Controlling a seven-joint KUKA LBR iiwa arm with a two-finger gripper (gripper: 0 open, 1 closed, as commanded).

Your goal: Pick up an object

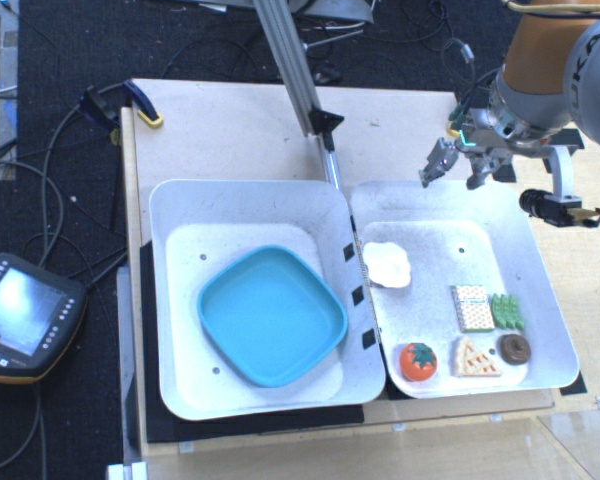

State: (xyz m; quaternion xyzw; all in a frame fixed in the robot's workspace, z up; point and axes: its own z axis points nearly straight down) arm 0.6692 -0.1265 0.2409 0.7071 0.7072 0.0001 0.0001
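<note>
My gripper (458, 169) hangs above the far edge of the right bin (540, 268), fingers spread apart with nothing between them. Below it in that bin lie a white round object (386, 265) near the left wall, a checkered cracker-like square (471, 306), a green piece (507, 311), a brown donut (515, 348), a pizza-like wedge (475, 359) and a red tomato (417, 361). All of these lie well in front of the gripper, none touching it.
The left bin (180, 218) holds a large blue square plate (270, 314). A slanted metal pole (292, 53) runs down to the divide between the bins. A teach pendant (25, 313) lies off the bench at left.
</note>
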